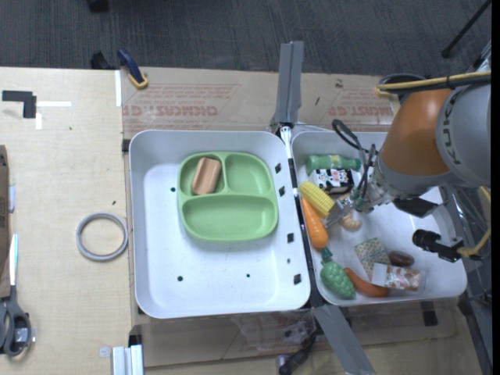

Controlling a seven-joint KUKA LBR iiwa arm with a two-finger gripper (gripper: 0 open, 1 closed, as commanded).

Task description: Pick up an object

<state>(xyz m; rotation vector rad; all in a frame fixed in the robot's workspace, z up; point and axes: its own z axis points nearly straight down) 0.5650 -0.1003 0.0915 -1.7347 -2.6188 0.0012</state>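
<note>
Camera view: toy food heaped in the shallow white right bin (437, 233), right of centre frame, ready for picking. Jaws (344, 212) lowered amid the clutter, just beside the yellow plastic corn cob (317, 198) and orange plastic carrot (314, 225); grip state impossible to tell, nothing visibly pinched. Green divided plastic plate (228, 196) parked in the left bin (156, 233).

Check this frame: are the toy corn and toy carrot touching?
Touching. The camera view shows the corn lying against the carrot's upper end, no bin floor between them.
</note>
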